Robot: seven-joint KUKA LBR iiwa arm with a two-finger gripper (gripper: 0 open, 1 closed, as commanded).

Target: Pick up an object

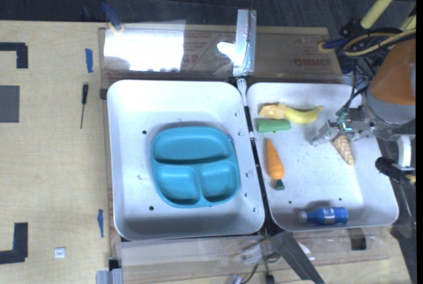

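Two bins [132, 210] sit side by side. The gripper [337, 125] hangs over the cone [344, 148] in the right one. It may slip off the slanted cone.

No lettering clear enough to read

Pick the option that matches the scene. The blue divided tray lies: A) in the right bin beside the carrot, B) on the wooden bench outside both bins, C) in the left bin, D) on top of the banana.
C: the blue divided tray lies flat in the left bin, while the carrot and the banana lie in the right bin.
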